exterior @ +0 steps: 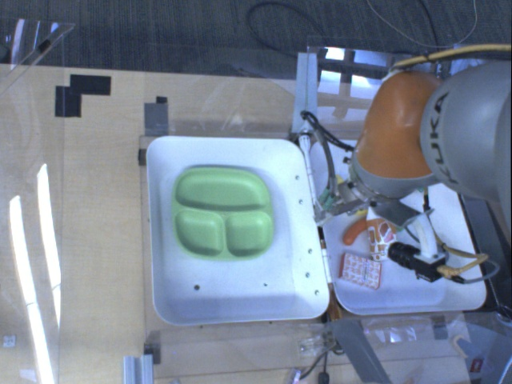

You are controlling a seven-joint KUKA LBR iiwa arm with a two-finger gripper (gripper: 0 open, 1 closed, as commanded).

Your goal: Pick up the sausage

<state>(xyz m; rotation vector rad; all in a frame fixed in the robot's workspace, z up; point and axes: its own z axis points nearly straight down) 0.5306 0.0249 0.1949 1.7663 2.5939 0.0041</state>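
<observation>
- plainly, the sausage (355, 232) lay in the right bin (448, 290), close to that bin's left wall and about midway along it.
- it was short and orange-red, smooth, gently curved, with a rounded lower-left end; its upper-right end ran in under the robot's wrist parts and was hidden there.
- the gripper (342, 205) sat low over the same bin, just above the sausage in the view, near the wall between the two bins; whether it was spread or pressed together could not be told, and nothing was seen pinched in it.
- the arm (408, 134), grey with its orange band, covered much of the right bin's upper half.
- a flat checked square (362, 269), pink and white, lay just below the sausage, apart from it.
- a small white and red thing (381, 244) lay just right of the sausage; what it was stayed unclear.
- the left bin (240, 294) held a green divided plate (222, 213), well apart from the sausage.
- both bins stood on the pale counter (88, 214).
</observation>
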